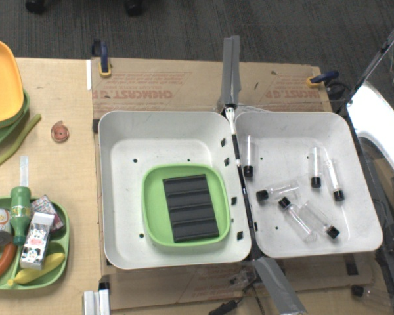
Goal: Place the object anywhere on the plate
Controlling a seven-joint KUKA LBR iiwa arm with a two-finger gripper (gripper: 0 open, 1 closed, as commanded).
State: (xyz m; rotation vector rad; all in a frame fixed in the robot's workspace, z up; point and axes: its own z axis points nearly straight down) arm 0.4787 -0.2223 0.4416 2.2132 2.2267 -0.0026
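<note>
Whether the gripper is released, clenched or grasping something cannot be told from this view.

Six clear plastic tubes with black caps (295, 216) lie loose on the floor of the right white bin (354, 143), none of them on the plate. One tube (247, 155) lies alone along the bin's 9 o'clock wall, cap towards 6 o'clock. Two more (314, 168) lie side by side near 3 o'clock, close but apart. The other three form a loose cluster towards 6 o'clock, one of them lying crosswise with its cap (262, 195) at its 9 o'clock end.

At 9 o'clock from the tubes, in the left white bin (118, 143), sits the green square plate with rounded corners (154, 202) — placed towards the bin's 5 o'clock side. A dark grey ribbed rectangular block (190, 207) lies in the plate's middle.

Both bins rest on a brown cardboard sheet with red print (164, 87), held by a clamp (102, 59) at 11 o'clock and another (322, 79) at 1 o'clock. A grey metal bar (231, 71) rises at 12 o'clock between the bins.

Further out at 9 o'clock, on the wooden bench (59, 176) — a yellow plate stacked on green ones (0, 84), a small pink round piece (60, 132), and a green sectioned tray of toy food (52, 268).
</note>
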